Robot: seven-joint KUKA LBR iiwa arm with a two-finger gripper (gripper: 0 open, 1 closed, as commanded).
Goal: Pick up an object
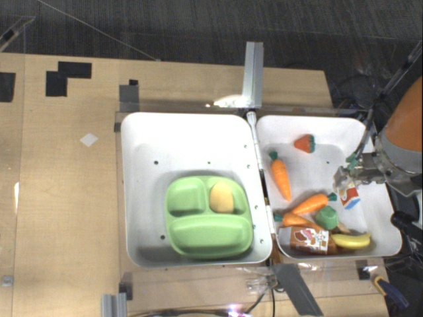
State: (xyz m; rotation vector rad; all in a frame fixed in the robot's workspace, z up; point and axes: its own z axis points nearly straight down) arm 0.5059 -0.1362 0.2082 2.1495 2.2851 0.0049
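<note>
Bench: pale wood under two white bins side by side
Left bin [142, 177]: green divided plate [208, 216] carrying a yellow lemon [222, 197]
Right bin [310, 127]: strawberry [305, 143]; two carrots [281, 177], [309, 205]; banana [350, 241]; brown carton [310, 240]; green piece [326, 217]
Gripper [345, 177]: low over right bin's right side, just beside a small red-and-white item [349, 197]; finger state cannot be told

From my remote seat, my arm [404, 134] reads as a rounded grey body with a broad orange band just above the wrist. Below the band the casing turns paler grey, then narrows into a darker, boxy metal wrist block. My gripper [346, 175] is small, grey and angular, with tiny green spots on the housing just behind its tip. Thin dark cables run up behind the arm, well back from the hand.
</note>
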